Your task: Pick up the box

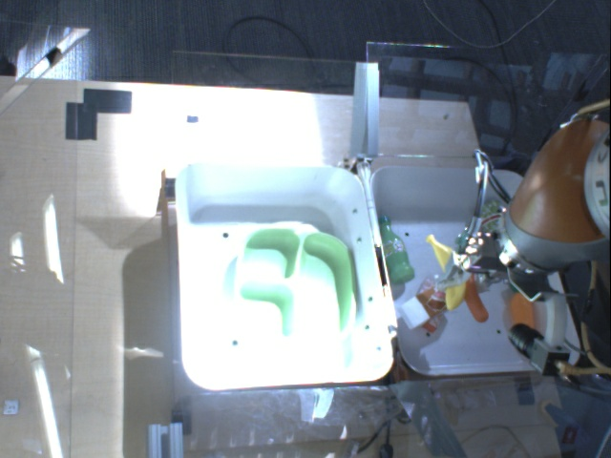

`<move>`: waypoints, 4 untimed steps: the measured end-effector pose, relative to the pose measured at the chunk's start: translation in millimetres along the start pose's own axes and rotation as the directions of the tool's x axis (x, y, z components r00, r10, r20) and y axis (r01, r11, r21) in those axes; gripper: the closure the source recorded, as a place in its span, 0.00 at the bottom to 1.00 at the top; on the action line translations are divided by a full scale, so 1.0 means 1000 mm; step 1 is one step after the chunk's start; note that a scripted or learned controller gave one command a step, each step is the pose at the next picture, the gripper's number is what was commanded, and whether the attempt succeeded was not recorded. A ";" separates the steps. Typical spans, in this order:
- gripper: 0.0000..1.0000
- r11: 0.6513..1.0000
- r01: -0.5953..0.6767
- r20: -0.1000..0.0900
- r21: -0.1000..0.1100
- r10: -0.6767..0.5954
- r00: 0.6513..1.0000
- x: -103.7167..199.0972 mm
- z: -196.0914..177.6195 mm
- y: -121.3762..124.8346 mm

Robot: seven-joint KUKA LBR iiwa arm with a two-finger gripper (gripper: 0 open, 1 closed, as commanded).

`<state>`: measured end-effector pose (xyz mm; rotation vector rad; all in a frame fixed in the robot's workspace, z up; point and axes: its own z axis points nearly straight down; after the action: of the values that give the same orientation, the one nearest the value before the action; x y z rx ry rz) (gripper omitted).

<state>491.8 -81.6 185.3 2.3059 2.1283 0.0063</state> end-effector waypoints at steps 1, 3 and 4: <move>1.00 1.000 0.024 0.000 0.000 -0.024 1.000 0.001 0.001 -0.003; 1.00 0.999 -0.044 0.000 -0.003 0.044 0.999 0.012 -0.048 -0.004; 1.00 0.992 -0.125 0.001 0.002 0.125 0.992 -0.005 -0.006 -0.004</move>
<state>487.7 -86.2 190.9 2.4353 1.9807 0.0038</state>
